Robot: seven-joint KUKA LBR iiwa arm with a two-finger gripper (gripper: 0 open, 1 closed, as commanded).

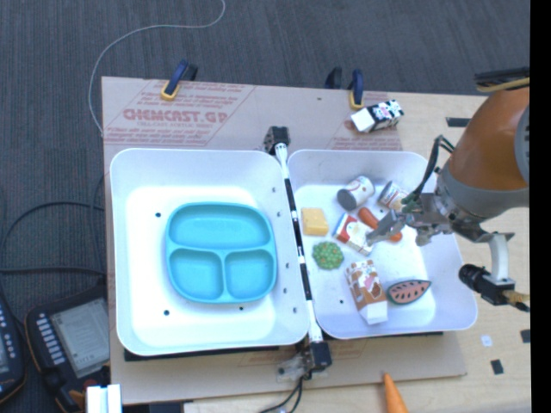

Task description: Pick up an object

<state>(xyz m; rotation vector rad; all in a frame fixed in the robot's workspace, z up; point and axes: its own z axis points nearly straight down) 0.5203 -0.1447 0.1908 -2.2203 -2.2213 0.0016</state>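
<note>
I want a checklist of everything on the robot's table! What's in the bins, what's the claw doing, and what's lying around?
Surface: brown board with printed lettering, bearing two white bins side by side.
Job's things: right bin holds a yellow block, a green round piece, a grey can, a small carton, a watermelon slice toy and an orange piece.
Clutter: left bin holds a blue divided tray; a black-and-white toy sits on the board behind the right bin.
Gripper: gripper low over the right bin's middle; fingers too unclear to judge.
Cables: white cord loops on the floor.
Surroundings: dark carpet.
</note>
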